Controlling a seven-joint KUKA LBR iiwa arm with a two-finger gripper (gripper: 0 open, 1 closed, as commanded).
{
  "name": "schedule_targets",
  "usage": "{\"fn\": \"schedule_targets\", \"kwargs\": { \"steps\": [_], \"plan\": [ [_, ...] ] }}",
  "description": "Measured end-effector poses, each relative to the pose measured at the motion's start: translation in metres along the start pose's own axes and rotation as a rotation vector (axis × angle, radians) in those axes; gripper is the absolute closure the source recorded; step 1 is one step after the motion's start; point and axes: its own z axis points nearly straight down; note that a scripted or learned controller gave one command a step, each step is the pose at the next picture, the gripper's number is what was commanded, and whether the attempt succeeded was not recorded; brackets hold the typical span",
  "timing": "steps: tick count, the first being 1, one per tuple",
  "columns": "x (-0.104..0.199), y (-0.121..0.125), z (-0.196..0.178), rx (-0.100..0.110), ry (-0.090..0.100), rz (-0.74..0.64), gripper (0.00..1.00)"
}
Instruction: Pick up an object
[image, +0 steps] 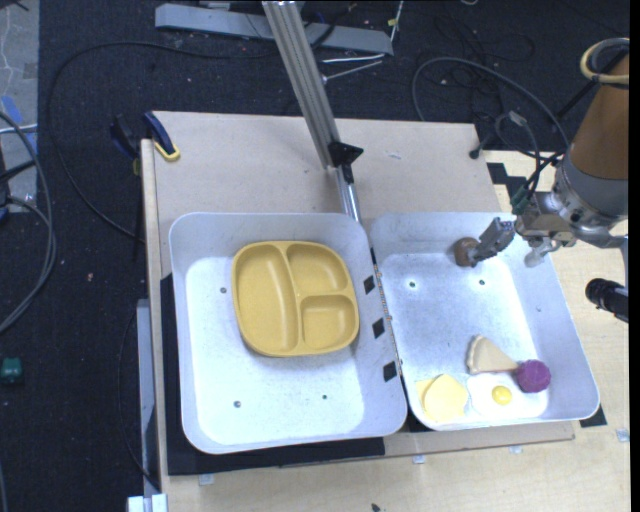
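Note:
My gripper (515, 247) hangs over the far right part of the right bin (560, 330), its fingers spread open with nothing between them. A small brown lump (462, 251) lies on the bin floor just left of the left fingertip (488, 246); whether they touch I cannot tell. Toward the bin's near edge lie a tan wedge (488, 354), a purple ball (533, 376), a yellow disc (444, 396) and a fried egg piece (497, 394), all well away from the gripper.
The left bin (200, 400) holds a yellow divided plate (295, 297). A slanted metal pole (312, 85) reaches down to the seam between the bins. Cables lie on the dark floor around the bench.

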Motion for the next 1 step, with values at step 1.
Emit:
{"fn": "schedule_targets", "kwargs": {
  "steps": [1],
  "plan": [
    [0.0029, 0.0090, 0.0575, 0.005, 0.001, 0.001, 0.00]
  ]
}}
